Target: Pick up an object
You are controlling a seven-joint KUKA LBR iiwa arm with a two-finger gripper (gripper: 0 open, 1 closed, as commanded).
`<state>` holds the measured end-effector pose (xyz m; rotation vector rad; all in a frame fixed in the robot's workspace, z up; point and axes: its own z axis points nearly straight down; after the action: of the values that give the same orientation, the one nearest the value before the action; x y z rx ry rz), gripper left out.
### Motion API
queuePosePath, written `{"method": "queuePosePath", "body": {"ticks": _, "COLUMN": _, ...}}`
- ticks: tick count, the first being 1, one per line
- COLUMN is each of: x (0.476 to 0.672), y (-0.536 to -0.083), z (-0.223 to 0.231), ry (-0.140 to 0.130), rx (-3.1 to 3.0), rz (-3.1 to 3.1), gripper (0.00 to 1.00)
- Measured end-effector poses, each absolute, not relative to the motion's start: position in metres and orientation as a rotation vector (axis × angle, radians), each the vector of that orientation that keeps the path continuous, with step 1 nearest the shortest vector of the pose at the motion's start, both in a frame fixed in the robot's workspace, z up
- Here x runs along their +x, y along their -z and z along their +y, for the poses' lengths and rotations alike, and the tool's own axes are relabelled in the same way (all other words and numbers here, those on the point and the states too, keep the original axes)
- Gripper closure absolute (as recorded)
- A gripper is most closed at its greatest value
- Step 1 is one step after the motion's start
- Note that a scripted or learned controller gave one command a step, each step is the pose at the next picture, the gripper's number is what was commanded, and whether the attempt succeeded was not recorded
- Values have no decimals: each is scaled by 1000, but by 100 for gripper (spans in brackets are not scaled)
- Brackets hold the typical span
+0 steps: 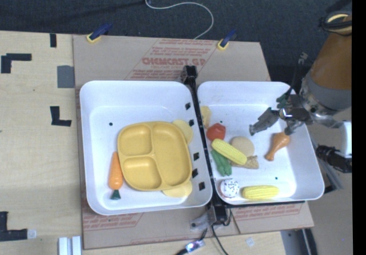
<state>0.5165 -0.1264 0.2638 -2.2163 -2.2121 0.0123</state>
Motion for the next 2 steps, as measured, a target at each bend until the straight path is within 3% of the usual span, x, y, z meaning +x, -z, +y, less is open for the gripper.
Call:
{"method": "queuePosePath", "body": {"ticks": 1, "x": 518, "y": -270, "z": -126, "ry": -2, "rx": -2219, "rz": -2222, "gripper": 0}}
{"method": "queuePosePath", "body": {"ticks": 2, "x": 521, "y": -225, "z": -129, "ry": -7, "rx": -2217, "rz": -2219, "gripper": 0}}
